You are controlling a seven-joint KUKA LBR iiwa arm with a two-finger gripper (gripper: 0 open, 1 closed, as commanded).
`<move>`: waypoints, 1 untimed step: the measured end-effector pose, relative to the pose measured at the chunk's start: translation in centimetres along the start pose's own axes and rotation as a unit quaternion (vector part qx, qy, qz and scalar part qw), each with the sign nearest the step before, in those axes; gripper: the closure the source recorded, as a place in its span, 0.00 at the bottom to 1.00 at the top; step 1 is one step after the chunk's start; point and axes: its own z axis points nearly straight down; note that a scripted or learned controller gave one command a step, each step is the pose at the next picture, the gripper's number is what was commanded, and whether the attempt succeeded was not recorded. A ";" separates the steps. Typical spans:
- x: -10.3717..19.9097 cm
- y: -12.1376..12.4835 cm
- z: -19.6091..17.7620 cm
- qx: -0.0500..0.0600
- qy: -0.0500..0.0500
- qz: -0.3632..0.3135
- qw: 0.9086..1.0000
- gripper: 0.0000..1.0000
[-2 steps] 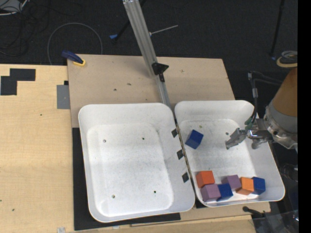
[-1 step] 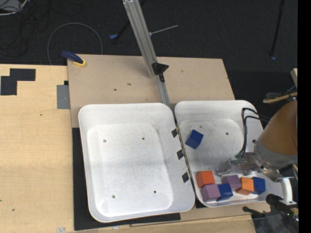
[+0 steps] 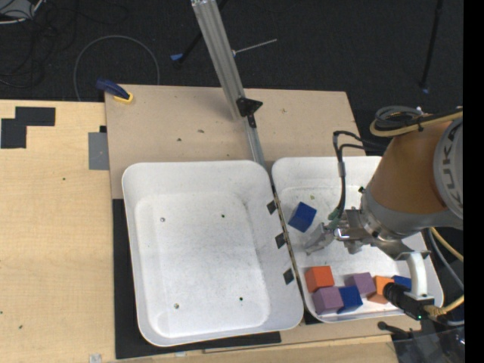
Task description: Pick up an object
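Blue, and tilted on one corner, the small foam-like cube point(image 3: 302, 216) lies in the upper half of my right-hand shallow white plastic bin point(image 3: 318, 171), close to the divider wall it shares with the left-hand white bin point(image 3: 197, 255). That cube is the thing nearest my pincer point(image 3: 318, 238), and it lies up and slightly left of my fingertips, just beside them but not touching as far as I can judge from this slant. My fingers look spread, with nothing between them; the tips point toward the divider, low over the bin floor.

Down in the near corner of the same bin sits a cluster: an orange block point(image 3: 319, 277), a purple block point(image 3: 327, 299), a second blue block point(image 3: 350, 299), another purple block point(image 3: 361, 283) and a small orange piece point(image 3: 383, 287). They are packed against one another, which I judge makes a clean pinch there harder.

So the move turns on the lone blue cube: a short shift away from the camera should bring it between my fingers. Its skewed faces may not line up with my pads, and it could slide toward the wall.
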 end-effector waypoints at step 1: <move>-4.6 3.7 8.9 0.006 -0.002 0.006 1.000 0.00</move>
